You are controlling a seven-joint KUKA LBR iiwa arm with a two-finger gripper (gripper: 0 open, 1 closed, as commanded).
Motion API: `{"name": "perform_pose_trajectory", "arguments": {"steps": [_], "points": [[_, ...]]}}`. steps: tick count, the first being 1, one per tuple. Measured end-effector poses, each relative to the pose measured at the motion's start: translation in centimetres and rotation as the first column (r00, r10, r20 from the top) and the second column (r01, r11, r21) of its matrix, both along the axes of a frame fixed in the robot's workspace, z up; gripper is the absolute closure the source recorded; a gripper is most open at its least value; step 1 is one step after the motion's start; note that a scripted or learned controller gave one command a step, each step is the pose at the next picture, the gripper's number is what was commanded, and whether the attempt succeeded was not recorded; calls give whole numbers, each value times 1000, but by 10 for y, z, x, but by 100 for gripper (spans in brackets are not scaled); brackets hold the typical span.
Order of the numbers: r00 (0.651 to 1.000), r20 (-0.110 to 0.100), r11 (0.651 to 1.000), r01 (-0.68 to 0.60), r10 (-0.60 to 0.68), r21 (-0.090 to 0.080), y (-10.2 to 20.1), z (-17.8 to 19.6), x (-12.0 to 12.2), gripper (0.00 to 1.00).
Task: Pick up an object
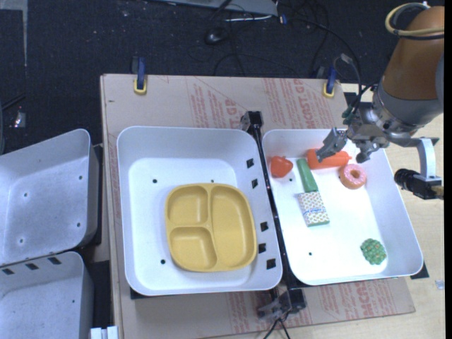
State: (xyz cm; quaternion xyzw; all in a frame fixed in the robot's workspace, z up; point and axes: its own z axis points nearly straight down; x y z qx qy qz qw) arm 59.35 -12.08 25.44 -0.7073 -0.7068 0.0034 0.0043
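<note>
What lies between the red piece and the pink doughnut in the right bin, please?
In the camera view, the green stick and orange carrot-like piece lie between the red piece and the pink doughnut.

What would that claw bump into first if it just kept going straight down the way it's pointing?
Most likely the orange carrot-shaped toy at the far end of the right bin. The gripper hangs right over it, fingers spread and pointing down. Height is hard to judge from this slanted view, so it could instead land beside it.
</note>
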Motion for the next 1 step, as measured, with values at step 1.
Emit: {"name": "perform_pose_trajectory", "arguments": {"steps": [1], "points": [[1000,10,1000,-2,2,-1,0,6,2,0]]}}
